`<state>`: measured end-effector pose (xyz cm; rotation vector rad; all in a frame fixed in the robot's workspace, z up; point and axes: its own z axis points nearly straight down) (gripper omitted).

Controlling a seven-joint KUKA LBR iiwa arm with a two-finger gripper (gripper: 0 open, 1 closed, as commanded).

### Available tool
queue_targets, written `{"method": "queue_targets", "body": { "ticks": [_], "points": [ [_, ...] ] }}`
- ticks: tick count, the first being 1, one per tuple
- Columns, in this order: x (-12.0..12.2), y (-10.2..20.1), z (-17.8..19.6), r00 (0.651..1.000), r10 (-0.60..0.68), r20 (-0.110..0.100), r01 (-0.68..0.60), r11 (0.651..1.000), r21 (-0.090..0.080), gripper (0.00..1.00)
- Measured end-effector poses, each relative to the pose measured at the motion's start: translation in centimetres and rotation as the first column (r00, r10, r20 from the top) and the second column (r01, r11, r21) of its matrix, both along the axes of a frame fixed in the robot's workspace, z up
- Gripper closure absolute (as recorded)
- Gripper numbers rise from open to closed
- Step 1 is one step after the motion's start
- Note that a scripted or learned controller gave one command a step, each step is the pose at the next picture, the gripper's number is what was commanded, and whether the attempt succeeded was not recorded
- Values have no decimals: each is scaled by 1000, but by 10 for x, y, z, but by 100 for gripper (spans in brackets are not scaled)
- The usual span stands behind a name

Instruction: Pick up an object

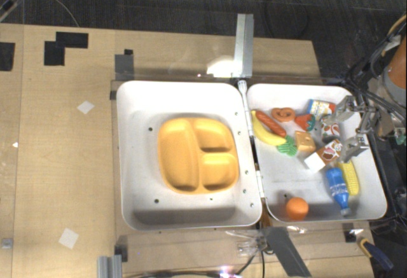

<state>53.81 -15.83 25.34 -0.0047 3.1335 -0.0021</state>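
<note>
Lying in the right bin (375, 207), the blue bottle (337, 186) points lengthwise near-to-far.

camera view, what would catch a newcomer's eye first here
The big yellow three-compartment plastic tray sitting alone in the left white bin stands out first. Next comes the right white bin, with its cluster of small toy foods, among them a yellow banana, an orange ball-shaped fruit and a blue bottle.

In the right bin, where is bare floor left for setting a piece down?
Bare floor lies between the banana, orange and blue bottle, along the right bin's left side. Crowded: the upper right, where toys cluster by the hand.
</note>
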Motion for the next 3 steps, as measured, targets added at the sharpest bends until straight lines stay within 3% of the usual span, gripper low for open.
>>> {"method": "queue_targets", "body": {
  "ticks": [1, 2, 3],
  "points": [
    [62, 49, -162, 974, -228, 7, 228, 974, 3, 0],
    [53, 98, -62, 965, -263, 11, 263, 965, 7, 0],
    [57, 49, -163, 1000, -19, 3, 19, 1000, 1, 0]
  ]
}}
